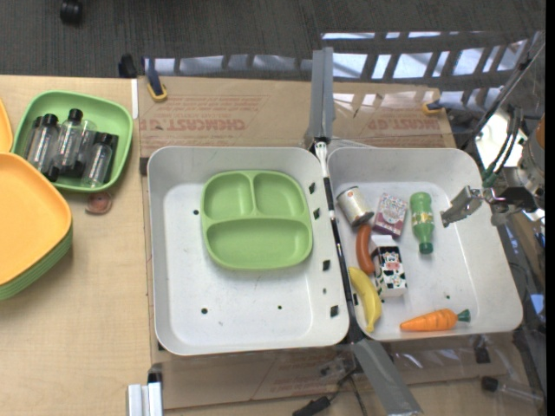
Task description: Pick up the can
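Metallic grey pincer (457, 208), slim angled fingers.

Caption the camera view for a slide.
End effector hovers at the right bin's edge; silver can lies untouched near the left wall, beside a hot dog.

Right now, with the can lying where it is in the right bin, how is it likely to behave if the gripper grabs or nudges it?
The can looks to lie on its side near the bin's left wall, so a nudge would probably roll it. Its smooth metal surface may slip between fingers. The sausage lies close beside it and might be bumped. The gripper is across the bin, apart from it.
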### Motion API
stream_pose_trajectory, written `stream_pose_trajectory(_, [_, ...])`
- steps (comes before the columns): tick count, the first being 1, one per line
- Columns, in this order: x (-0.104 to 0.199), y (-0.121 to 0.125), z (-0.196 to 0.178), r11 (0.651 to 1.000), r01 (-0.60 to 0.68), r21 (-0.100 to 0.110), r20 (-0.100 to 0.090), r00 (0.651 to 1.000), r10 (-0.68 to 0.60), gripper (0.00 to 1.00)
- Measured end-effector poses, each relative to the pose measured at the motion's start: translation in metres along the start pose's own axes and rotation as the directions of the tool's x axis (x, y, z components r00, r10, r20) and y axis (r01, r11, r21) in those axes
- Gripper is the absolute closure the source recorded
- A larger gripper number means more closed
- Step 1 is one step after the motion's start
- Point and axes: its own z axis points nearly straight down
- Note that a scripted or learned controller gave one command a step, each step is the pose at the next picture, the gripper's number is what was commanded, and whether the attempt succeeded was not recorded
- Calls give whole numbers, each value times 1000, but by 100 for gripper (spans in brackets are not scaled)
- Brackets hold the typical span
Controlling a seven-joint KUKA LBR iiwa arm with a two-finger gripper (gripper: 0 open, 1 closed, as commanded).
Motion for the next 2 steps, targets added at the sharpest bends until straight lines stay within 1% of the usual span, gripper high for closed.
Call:
stream_pose_trajectory(1, [54,47,44,913,409,-2,1,913,-409,0])
stream_pose_trajectory(2, [54,90,156,903,429,-13,8,903,-429,0])
